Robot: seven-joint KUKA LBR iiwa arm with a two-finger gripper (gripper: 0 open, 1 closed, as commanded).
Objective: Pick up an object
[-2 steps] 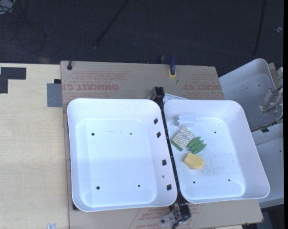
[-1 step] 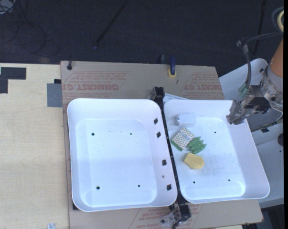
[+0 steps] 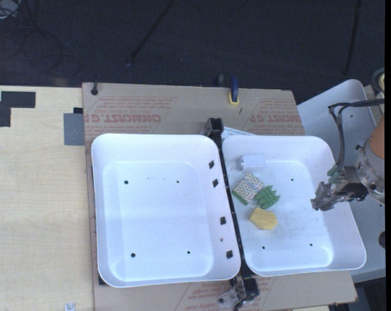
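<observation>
In the right bin (image 3: 341, 248) lie a few small objects near its left wall: a checkered tan packet (image 3: 248, 188), a green leafy piece (image 3: 268, 197), a yellow lump (image 3: 263, 219) and a pale clear item (image 3: 252, 162). My gripper (image 3: 322, 201) hangs over the right side of this bin, well to the right of those objects, with nothing seen between its fingers. Its dark fingers point down and left.
The left bin (image 3: 104, 206) sits beside the right one, parted by a black clip strip (image 3: 222, 199). Both rest on a brown cardboard sheet (image 3: 150, 109) on a pale wooden bench (image 3: 33, 206). Cables run along the arm at the right.
</observation>
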